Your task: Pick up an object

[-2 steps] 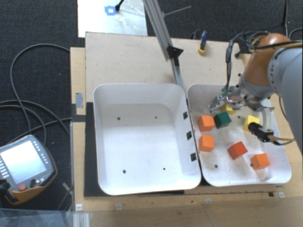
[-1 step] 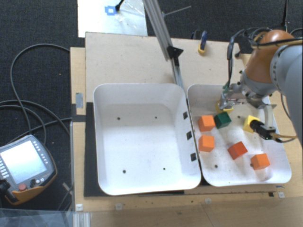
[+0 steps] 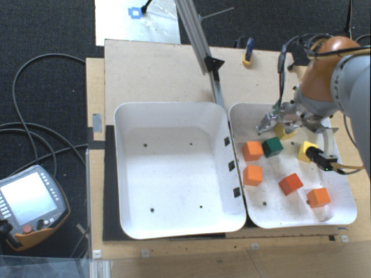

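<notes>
The right bin holds several small blocks. An orange cube and a green cube lie side by side near its left wall. A second orange cube is below them, with a red cube and a third orange cube further right. A yellow piece lies at mid right. My gripper hangs low over the bin's far part, just above the green cube and over a yellow block that it partly hides.
The left bin stands beside the right one, sharing a raised middle wall. A slanted metal pole crosses the back of the bench. A small clamp sits at the bench's far edge. A teach pendant and cables lie on the floor at left.
</notes>
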{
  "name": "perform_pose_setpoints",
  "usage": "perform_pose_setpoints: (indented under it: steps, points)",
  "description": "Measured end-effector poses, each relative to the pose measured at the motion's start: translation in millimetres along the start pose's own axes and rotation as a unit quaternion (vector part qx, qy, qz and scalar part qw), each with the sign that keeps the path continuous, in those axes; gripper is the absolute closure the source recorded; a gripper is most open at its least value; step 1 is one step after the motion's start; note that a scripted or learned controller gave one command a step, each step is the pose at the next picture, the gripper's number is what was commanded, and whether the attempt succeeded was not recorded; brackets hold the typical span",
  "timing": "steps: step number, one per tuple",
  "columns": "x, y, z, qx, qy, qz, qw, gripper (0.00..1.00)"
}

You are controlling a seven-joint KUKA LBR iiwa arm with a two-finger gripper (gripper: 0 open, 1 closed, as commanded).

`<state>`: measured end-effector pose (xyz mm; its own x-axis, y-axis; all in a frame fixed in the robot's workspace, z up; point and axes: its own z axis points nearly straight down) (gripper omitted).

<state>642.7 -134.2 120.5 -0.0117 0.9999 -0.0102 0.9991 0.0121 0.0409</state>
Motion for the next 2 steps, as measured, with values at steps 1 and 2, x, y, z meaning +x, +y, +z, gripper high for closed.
perform_pose_setpoints:
  steps: [1,2]
  points:
    - [-1.4,-15.2,16.1,0.014,0.003,0.003,0.9999,0.0]
    - [51.2,-48.8,26.3,0.018,0.005,0.002,0.9998,0.0]
